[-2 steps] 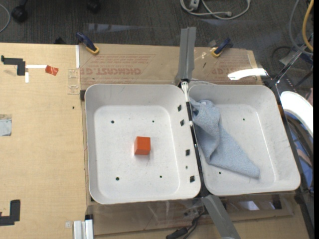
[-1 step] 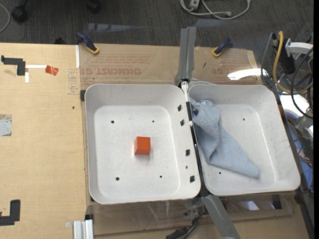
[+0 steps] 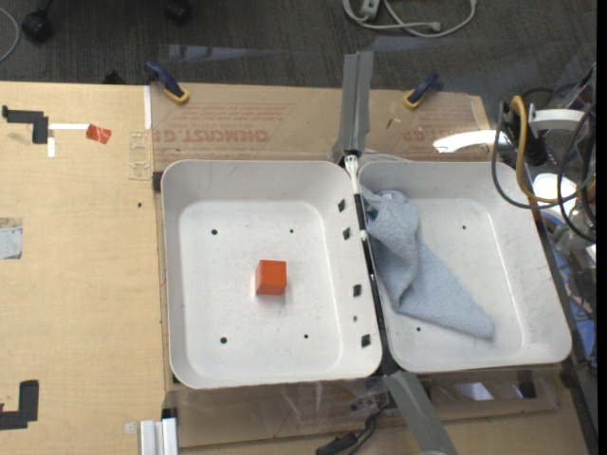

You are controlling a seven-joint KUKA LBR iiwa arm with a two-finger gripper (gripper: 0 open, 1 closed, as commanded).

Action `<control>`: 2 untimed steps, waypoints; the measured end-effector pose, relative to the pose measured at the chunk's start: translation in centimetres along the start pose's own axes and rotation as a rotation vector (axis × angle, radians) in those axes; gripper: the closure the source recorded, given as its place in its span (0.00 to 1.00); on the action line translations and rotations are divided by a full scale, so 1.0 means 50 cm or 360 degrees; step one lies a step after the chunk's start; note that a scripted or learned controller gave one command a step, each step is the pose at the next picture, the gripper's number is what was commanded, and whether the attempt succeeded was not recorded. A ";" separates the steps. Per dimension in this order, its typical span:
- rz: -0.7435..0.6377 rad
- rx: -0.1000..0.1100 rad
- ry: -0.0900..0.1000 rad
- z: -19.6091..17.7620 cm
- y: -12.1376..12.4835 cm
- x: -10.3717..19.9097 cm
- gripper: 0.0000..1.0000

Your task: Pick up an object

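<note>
An orange-red cube sits on the floor of the left white bin, a little left of that bin's middle. A pale blue cloth lies crumpled in the right white bin, bunched against the bin's left wall and trailing toward its front middle.
The two bins stand side by side on brown cardboard, with a grey divider bar running up between them. Blue-and-yellow clamps hold the cardboard at the back. Cables and equipment crowd the right edge. A wooden benchtop stretches out to the left.
</note>
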State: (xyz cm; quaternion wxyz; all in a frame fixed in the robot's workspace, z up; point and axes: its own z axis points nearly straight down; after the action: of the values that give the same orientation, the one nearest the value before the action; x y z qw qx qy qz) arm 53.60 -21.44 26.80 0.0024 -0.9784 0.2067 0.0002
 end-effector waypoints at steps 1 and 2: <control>-0.0346 0.0002 0.0001 0.007 -0.007 0.044 1.00; -0.0343 0.0003 -0.0001 0.074 -0.077 0.199 1.00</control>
State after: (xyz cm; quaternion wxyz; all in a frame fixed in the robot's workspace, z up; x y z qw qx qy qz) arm 64.27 -21.91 23.09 0.0033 -0.9949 0.1004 -0.0001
